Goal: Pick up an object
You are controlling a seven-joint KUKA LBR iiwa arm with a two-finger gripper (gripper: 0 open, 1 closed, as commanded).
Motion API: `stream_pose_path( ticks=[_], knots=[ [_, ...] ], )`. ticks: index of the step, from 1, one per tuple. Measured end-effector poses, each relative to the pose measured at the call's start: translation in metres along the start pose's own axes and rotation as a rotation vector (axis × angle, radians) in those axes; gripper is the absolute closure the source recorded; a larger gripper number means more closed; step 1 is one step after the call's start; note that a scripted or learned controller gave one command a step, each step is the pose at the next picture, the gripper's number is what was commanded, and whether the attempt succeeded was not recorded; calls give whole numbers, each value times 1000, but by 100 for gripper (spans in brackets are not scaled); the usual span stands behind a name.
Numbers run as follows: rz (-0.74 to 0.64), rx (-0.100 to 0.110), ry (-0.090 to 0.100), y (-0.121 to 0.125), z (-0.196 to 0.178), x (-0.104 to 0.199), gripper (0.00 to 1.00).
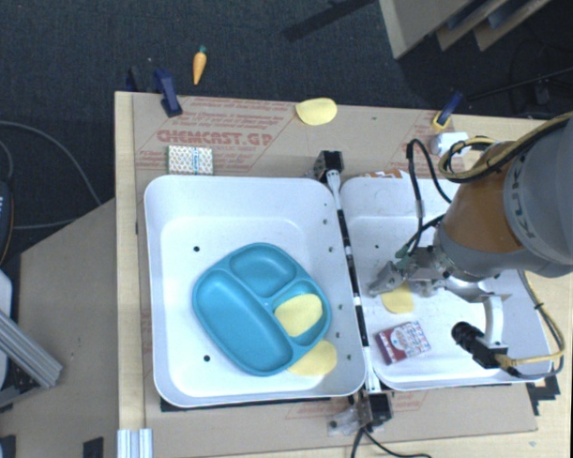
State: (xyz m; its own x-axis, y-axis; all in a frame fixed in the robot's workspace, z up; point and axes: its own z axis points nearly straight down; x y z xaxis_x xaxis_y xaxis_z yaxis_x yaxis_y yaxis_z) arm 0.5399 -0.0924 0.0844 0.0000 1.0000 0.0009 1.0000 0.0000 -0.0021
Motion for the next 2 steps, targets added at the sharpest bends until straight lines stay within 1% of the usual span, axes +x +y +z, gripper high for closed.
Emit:
stream_pose_path(
  ticks=[1, 2],
  knots=[
    [0, -3, -1, 1, -11, 0, 100],
    [0, -3, -1, 1, -10, 0, 0]
  ],
)
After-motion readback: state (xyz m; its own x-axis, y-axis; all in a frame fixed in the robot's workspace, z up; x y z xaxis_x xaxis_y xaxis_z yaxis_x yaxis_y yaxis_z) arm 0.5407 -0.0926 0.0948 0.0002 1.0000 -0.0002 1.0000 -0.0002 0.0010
